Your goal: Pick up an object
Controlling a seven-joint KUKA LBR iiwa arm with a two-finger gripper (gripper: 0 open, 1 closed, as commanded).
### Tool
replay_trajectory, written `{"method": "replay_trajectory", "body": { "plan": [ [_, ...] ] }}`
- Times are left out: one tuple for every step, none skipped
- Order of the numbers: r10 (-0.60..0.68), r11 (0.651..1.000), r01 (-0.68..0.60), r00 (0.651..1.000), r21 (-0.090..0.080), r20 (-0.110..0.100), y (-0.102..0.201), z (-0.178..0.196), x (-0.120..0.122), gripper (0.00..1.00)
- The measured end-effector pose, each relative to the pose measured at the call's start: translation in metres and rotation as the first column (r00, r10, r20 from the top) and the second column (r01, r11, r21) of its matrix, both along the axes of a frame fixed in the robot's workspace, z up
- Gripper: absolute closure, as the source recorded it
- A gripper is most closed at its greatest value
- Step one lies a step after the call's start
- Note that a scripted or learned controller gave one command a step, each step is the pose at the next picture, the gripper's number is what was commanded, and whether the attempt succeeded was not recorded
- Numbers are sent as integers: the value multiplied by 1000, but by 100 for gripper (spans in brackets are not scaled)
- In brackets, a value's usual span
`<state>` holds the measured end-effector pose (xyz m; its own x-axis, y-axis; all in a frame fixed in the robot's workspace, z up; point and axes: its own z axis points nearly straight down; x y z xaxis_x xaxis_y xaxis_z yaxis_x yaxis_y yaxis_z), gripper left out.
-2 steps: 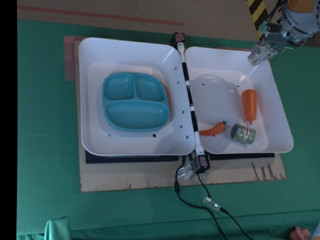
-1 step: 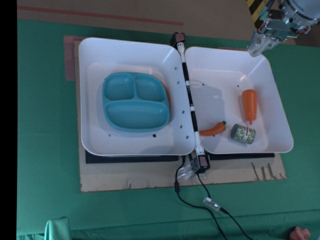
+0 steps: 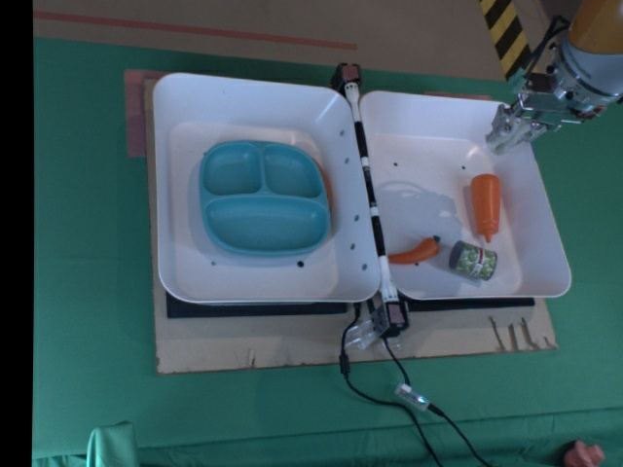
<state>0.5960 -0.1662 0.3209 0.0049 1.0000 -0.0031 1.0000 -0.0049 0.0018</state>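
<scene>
The right bin (image 3: 419, 125) holds three things near its front right. An orange bottle (image 3: 486, 205) lies lengthwise, its cap pointing toward the front. A small can with a green label (image 3: 472, 261) rests on its side just in front of the bottle. An orange carrot-like piece with a dark tip (image 3: 416, 251) lies to the can's left. My gripper (image 3: 509, 136) hangs over the bin's far right corner, behind the bottle and apart from it. Nothing shows between its fingers.
The left bin (image 3: 185, 105) holds a teal three-compartment plate (image 3: 263, 198). A black-and-white divider bar (image 3: 366, 178) runs between the bins. Cables (image 3: 409, 397) trail over the green cloth in front. A yellow-black hazard stripe (image 3: 498, 8) marks the floor at the back right.
</scene>
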Motion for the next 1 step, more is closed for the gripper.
{"method": "replay_trajectory", "body": {
  "plan": [
    [0,1000,0,1000,1,-1,-14,-42,-57,100]
  ]
}}
